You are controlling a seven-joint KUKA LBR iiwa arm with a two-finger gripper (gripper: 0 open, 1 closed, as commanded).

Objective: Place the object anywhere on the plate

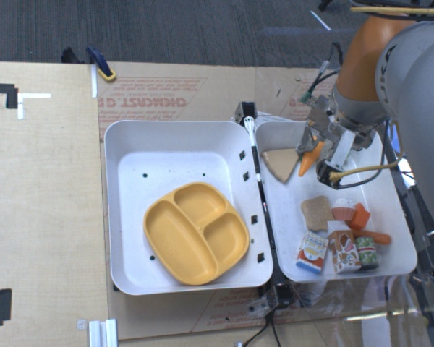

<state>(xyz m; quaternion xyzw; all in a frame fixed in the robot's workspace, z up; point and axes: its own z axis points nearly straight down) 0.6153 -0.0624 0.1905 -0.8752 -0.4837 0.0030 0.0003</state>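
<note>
Carrot (309,161), a small orange toy one, hangs pinched between the fingers of the gripper (315,152) above the far end of the right bin (401,215), tilted with its tip down and to the left. Its tip hangs over or near a tan wedge (278,164) that rests on the bin floor just left of it. The yellow plate (196,232), divided into three compartments, sits in the left bin (123,194), well apart from the carrot, with the raised rims of both bins between them. From where I stand, the hold looks slight: only the upper part of the carrot seems to be caught, so a quick swing to the left could shake it loose or let it pivot between the fingers. A low pass could clip it on the rims. A release short of the plate would leave it on the white floor. In the near end of the right bin lie a round tan piece (317,212), small cartons (336,252) and other toy food.
</note>
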